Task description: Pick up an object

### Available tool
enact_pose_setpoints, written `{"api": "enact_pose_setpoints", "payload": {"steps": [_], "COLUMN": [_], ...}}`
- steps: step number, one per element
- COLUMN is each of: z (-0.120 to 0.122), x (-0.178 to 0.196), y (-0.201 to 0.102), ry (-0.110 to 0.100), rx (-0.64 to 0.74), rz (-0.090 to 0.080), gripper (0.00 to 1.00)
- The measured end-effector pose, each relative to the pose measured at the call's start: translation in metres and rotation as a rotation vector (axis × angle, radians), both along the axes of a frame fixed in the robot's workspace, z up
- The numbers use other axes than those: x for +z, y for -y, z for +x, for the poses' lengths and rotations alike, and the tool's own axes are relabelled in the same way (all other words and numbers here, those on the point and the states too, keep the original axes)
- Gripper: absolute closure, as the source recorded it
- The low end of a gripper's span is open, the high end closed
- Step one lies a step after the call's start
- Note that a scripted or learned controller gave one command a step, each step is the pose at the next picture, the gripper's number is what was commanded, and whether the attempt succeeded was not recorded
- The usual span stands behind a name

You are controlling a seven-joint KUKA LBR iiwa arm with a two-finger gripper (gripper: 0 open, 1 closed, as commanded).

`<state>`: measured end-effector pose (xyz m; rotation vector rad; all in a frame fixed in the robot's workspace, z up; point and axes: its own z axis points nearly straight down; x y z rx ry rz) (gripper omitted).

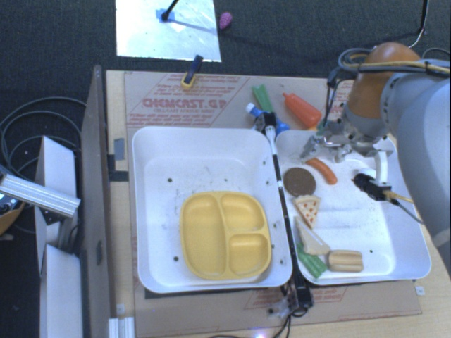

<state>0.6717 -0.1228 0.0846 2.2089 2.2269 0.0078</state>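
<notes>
The tabletop (211,94) carries two white bins. I work over the right bin (416,255). The left bin (151,189), well off to the far side of the divider from my hand (325,145), holds only a yellow divided plate (225,234), too broad and flat to be worth a try. My hand hangs over the far corner of the right bin, and from this slant I cannot tell whether it is spread or pressed together, so I should make sure it is opened wide before I go down. Of the things in reach, the tan roll (344,260) lies well apart from my hand, at the near wall. The round brown patty (299,181) sits near my hand on the divider side, but it looks thin and hard to get under. The pizza slice (307,208) lies just past the patty, toward the camera. The small red sausage (322,170) is my best choice. It lies just beside my hand on the camera side, apart from the patty, slanting across the bin floor. To do this well, I judge that I should turn my wrist so the hand closes across the sausage's narrow width. I should centre over its middle, descend straight until I nearly touch the floor, close, then lift slowly. An orange carrot (301,110) rests outside the bin beyond my hand, and I leave it alone.
</notes>
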Motion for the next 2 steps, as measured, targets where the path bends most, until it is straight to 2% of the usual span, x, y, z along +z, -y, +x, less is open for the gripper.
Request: {"api": "enact_pose_setpoints", "payload": {"steps": [1,2], "z": [-0.001,-0.001], "x": [0.012,0.106], "y": [0.002,-0.069], "ry": [0.0,0.002], "rx": [0.0,0.003], "rz": [-0.002,0.002], "gripper": [1.0,1.0]}}
